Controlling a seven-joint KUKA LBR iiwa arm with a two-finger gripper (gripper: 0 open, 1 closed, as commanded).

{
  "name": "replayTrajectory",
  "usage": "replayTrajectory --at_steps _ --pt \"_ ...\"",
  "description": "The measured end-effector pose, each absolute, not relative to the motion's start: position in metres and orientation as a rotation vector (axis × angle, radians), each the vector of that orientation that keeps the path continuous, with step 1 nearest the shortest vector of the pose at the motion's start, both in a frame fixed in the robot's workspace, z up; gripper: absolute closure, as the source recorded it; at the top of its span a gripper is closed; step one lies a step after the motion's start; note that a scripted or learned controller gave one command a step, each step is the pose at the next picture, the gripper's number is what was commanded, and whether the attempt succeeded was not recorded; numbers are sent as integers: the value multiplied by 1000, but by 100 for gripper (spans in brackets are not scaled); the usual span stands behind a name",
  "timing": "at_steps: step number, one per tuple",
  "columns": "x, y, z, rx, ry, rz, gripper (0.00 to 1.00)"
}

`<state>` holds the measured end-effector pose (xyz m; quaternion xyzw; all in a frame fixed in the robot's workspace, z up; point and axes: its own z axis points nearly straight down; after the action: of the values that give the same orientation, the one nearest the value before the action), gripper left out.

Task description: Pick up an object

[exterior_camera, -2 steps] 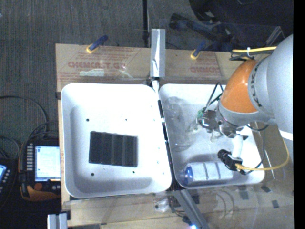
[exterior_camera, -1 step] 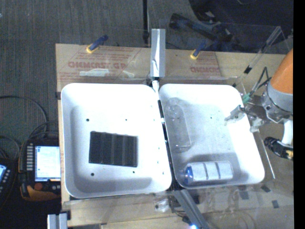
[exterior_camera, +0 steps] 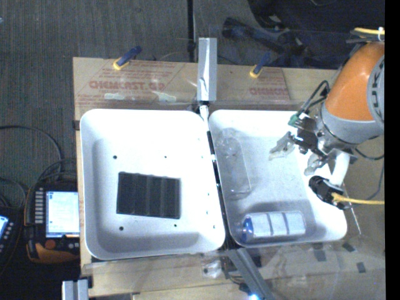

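Clear plastic bottle (exterior_camera: 232,161) lying in right bin (exterior_camera: 275,120), near blue-capped pack (exterior_camera: 274,225). Gripper (exterior_camera: 299,154) open wide, empty, over bin's right part.

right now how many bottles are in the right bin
2: a clear empty-looking bottle lying along the right bin's left wall, and a bottle with a blue cap lying along its near wall. Nothing seems hidden.

Floor: I see dark grey carpet (exterior_camera: 94,17) across the top.
Bench: my brown board (exterior_camera: 144,83), upper centre.
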<state>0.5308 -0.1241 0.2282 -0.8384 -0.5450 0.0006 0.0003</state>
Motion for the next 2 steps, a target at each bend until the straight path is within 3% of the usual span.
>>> replayTrajectory --at_steps 1,2 --pt "531 -123 237 -2629 -1715 5 100" --pt "531 -123 237 -2630 -1715 6 0"
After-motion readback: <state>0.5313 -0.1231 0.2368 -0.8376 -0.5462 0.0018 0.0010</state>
